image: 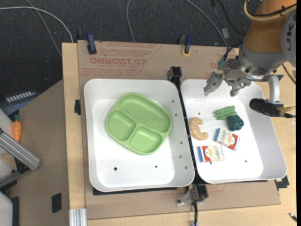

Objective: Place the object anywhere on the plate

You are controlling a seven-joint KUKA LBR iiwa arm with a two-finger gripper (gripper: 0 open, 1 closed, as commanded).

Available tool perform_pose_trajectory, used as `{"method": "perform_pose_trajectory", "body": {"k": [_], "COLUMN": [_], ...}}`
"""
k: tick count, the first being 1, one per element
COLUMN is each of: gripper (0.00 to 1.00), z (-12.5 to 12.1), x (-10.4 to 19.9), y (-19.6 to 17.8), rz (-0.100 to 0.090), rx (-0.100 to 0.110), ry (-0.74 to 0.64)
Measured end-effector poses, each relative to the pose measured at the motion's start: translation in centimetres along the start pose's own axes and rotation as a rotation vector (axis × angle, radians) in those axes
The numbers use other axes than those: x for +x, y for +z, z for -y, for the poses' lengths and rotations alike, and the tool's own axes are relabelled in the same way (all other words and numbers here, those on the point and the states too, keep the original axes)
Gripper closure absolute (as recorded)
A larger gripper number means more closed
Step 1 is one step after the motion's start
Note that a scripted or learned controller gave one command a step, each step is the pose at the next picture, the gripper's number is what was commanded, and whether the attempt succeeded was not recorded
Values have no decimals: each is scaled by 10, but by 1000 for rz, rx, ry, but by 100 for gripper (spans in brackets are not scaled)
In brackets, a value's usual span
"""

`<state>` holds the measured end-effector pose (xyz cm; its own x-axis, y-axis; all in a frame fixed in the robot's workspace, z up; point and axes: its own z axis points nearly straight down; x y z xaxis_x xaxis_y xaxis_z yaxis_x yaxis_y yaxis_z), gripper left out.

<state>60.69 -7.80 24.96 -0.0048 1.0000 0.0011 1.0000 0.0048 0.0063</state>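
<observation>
Camera view shows the end effector [223, 85] spread wide, holding nothing, above the right bin [263, 168].

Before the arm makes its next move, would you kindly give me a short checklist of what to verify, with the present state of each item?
1. Plate ready: the green plate lies flat in the left bin, its three compartments bare: ok.
2. Objects reachable: a croissant, a green object and two small cartons lie apart in the right bin: ok.
3. Gripper free: fingers spread, nothing between them: ok.
4. Gripper over a target: it hovers near the right bin's far edge, not above any object: not ok.
5. Which object is meant: cannot tell.
</observation>
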Motion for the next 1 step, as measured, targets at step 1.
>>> {"method": "perform_pose_trajectory", "body": {"k": [1], "gripper": [0], "z": [-55], "x": [9], "y": [-27], "rz": [1], "rx": [3], "ry": [3]}}
